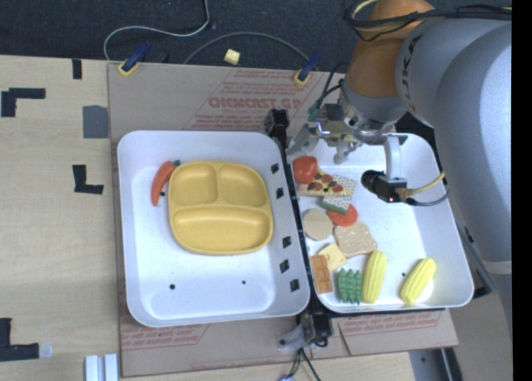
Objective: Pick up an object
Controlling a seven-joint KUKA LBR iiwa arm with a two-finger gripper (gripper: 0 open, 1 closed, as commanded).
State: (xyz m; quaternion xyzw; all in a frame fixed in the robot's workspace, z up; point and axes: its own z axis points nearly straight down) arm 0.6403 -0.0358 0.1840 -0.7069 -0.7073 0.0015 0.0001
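Two bins sit on the counter [50,205]; the gripper [345,148] hangs over the right bin's [432,230] far left, above the pizza [327,185]; open or closed, I cannot tell.

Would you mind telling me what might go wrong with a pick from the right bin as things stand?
The toy foods lie crowded along the right bin's left side: the pizza slice, tomato and round cookie touch or nearly touch, so the hand might nudge neighbours or catch two at once. The pizza slice and bread slice look flat, so they may slip away.
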